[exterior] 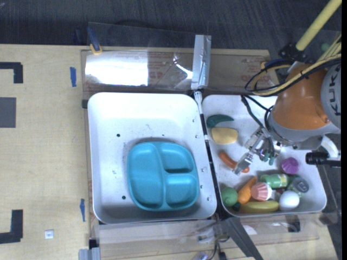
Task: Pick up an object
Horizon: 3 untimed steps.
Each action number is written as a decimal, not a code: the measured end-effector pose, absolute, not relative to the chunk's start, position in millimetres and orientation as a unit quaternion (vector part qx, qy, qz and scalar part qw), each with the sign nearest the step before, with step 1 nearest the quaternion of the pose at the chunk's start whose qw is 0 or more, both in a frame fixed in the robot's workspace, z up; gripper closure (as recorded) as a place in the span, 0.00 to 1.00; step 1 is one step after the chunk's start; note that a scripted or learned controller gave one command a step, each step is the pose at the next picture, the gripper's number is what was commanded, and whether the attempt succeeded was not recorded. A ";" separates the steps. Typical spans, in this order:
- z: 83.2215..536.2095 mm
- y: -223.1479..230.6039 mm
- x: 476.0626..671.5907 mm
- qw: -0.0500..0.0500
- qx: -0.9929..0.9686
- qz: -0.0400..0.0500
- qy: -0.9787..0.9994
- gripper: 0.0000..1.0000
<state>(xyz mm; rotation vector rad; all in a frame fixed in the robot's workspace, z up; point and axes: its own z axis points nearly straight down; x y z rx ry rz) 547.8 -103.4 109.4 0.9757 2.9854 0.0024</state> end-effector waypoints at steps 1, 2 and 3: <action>88.3 -96.6 488.9 0.005 0.417 0.002 0.909 0.00; 101.6 -96.9 494.0 0.014 0.418 0.004 0.908 1.00; 185.2 -71.2 497.7 0.002 0.590 0.001 0.807 1.00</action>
